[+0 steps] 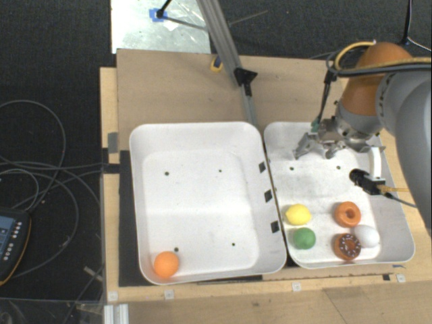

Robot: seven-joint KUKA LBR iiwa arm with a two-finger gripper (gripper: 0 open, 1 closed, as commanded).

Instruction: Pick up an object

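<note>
My gripper (316, 151) hangs over the far end of the right bin (317, 181), fingers spread open and nothing between them. Near that bin's front lie a yellow ball (298, 214), a green ball (304, 238), an orange ring (347, 214), a brown sprinkled doughnut (347, 246) and a white ball (368, 235). All of them sit well forward of the gripper, apart from it. An orange ball (166, 264) rests alone in the front left corner of the left bin (196, 181).
A grey slanted pole (226, 42) crosses the back of the bench and ends near the bins' shared far edge. A black fitting with a cable (363, 179) juts from the arm over the right bin's right side.
</note>
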